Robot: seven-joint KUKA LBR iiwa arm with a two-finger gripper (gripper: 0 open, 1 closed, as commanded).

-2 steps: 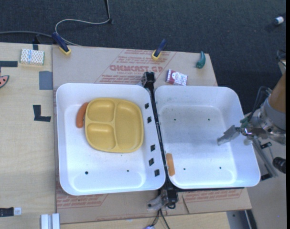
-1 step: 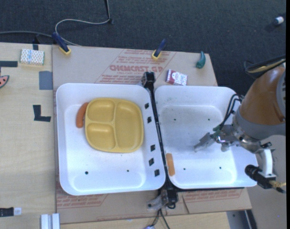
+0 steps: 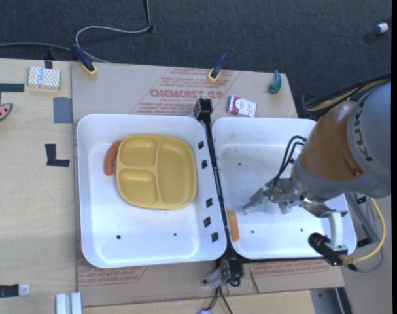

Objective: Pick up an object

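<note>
The gripper (image 3: 252, 203) hung low over the right bin (image 3: 263, 142), near that bin's middle, its tip pointing toward the divider between the 2 bins. Whether its fingers stood apart or together could not be told from this slant, and nothing showed between them.

The nearest object was a small orange sausage-shaped piece (image 3: 233, 226), lying in the right bin's near-left corner, just beside the divider. It lay below and a little left of the gripper in the camera view, close but not touching. Its long axis ran roughly along the divider, so a grasp would probably need the fingers to close across its short width.

Further out, the left bin (image 3: 93, 241) held a yellow divided plate (image 3: 156, 171) and a second orange piece (image 3: 110, 158) touching the plate's left edge, well apart from the arm.
</note>
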